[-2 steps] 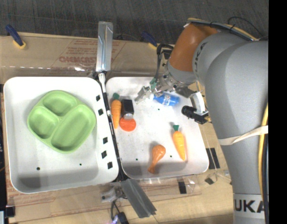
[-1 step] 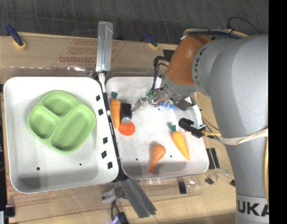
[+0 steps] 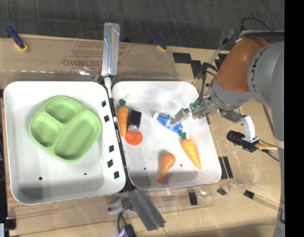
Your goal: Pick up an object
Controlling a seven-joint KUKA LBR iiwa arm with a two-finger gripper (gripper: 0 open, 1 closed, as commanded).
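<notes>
gripper (image 3: pixel 184 114) sitting low in right bin (image 3: pixel 152 90), finger state unclear, hovering at blue object (image 3: pixel 167 121), carrot (image 3: pixel 191 152) just below it, green divided plate (image 3: pixel 65 127) lying in left bin (image 3: pixel 23 181)

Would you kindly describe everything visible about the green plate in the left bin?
The green plate is a pale green, plastic-looking dish with rounded corners, divided into three compartments: two smaller ones toward the far-left side and one longer one toward the near right. It lies flat and upright on the floor of the left bin, roughly central, turned at a slant. Nothing rests in it or touches it.
</notes>
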